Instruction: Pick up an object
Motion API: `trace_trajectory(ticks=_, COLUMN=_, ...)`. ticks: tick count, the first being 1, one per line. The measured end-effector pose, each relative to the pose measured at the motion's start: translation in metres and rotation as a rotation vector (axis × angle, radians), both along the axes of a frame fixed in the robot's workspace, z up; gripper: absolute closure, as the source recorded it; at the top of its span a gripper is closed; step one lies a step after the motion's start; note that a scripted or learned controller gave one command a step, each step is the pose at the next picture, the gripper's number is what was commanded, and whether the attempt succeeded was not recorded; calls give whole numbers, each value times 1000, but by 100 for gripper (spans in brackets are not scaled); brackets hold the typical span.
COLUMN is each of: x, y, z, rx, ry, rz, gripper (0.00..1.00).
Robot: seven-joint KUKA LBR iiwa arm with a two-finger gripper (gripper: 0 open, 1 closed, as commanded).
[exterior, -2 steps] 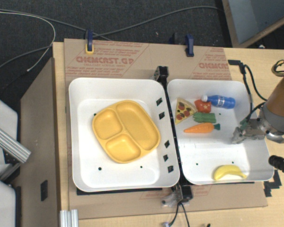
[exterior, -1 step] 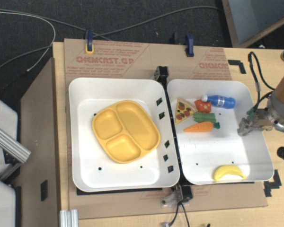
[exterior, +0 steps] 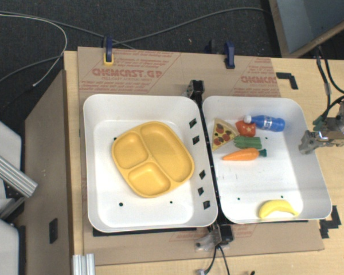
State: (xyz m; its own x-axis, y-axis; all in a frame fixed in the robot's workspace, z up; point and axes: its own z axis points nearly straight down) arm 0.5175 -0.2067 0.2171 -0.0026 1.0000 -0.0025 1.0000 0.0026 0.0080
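Setting: robotics lab or test cell. Evidence: a desk (exterior: 160, 67) faced with printed brown board, held by a blue clamp (exterior: 230, 55) and a yellow clamp (exterior: 108, 50) at its far edge. Two white bins (exterior: 97, 171) sit side by side on that board, loose cables (exterior: 40, 19) cross dark carpet (exterior: 160, 10) beyond it, and aluminium framing (exterior: 11, 173) stands left of it.

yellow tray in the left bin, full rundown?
The yellow tray is a rounded, glossy plastic-looking plate with three compartments, all bare. It lies flat and right side up, skewed to the bin walls, near the middle of the left bin. It rests on the bin floor; nothing else touches it.
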Motion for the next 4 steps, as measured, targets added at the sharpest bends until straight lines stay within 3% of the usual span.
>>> trace_trajectory(ticks=1, x=2, y=0, z=54, rx=0, ry=1, rz=0, gripper=100)
trace_trajectory(ticks=4, x=17, y=155, z=32, rx=5, ry=10, rz=4, gripper=100)
